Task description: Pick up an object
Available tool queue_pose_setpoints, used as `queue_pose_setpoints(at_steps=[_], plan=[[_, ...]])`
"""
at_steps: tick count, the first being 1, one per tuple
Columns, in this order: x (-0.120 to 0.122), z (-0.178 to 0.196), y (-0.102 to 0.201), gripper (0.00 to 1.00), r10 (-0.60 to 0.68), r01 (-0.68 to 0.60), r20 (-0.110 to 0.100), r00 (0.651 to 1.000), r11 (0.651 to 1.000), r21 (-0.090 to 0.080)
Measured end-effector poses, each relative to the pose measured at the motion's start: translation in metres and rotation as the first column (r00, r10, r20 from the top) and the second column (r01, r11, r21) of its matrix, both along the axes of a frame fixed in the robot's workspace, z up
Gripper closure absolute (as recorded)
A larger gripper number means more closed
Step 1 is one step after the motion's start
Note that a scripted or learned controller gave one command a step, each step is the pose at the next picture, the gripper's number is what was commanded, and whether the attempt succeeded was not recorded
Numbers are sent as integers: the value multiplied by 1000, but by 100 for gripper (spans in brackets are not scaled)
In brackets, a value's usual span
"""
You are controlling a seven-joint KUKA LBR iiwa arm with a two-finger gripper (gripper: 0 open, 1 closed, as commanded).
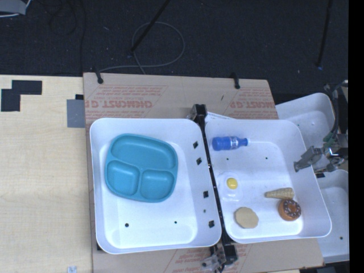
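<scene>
The right bin [310, 220] holds several small objects. A blue bottle [229, 143] lies on its side near the back left. Close to the bin's middle sits a small yellow piece [231, 183]. A tan round cookie [247, 217] lies near the front, with an ice-cream cone [280, 194] and a brown sprinkled donut [289, 210] to its right. My gripper [316, 160] hangs at the right rim of this bin, apart from all the objects, and nothing shows in it.
The left bin [187, 232] holds a blue divided plate [141, 168]. A black divider [207, 175] runs between the two bins. Another white tub [307, 110] stands beyond the right bin, behind my gripper. Cables cross the dark floor at the back.
</scene>
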State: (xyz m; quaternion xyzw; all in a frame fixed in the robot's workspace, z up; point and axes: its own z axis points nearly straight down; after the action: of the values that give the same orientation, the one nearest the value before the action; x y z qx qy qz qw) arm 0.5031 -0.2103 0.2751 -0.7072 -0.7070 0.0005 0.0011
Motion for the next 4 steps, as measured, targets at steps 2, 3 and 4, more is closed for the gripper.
queue_pose_setpoints(at_steps=[2, 3, 4], plan=[[-5, -124, 8, 0, 0, 0, -7, 1000, 1000, 3], [-1, -184, 3, 0, 0, 0, -4, 1000, 1000, 2], [-1, -171, 1, 100, -5, 5, -2, 1000, 1000, 2]])
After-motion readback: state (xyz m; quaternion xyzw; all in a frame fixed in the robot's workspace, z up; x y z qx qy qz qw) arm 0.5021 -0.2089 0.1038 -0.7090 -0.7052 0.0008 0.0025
